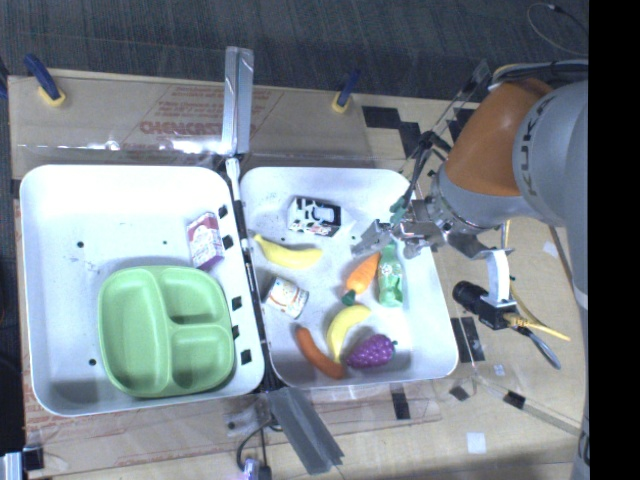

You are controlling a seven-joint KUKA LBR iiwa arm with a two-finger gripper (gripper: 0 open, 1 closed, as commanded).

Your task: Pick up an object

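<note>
Robot pincer (392, 236) hovers over right bin (425, 348), approach step; can't tell how open, nothing visibly held. Green bottle (390, 276) just below it, carrot (362, 273) beside. Next: descend, close on bottle.

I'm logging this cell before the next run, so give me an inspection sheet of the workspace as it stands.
Surface: bench with two white bins, left bin and right bin, side by side.
Job's things: right bin holds two bananas, carrot, green bottle, grapes, sausage, can, black-and-white box.
Clutter: left bin holds green divided tray and small red packet.
Grippers: hand over the right bin's upper right, near the bottle.
Cables: thin wires by the arm.
Surroundings: blue clamps, cardboard.
</note>
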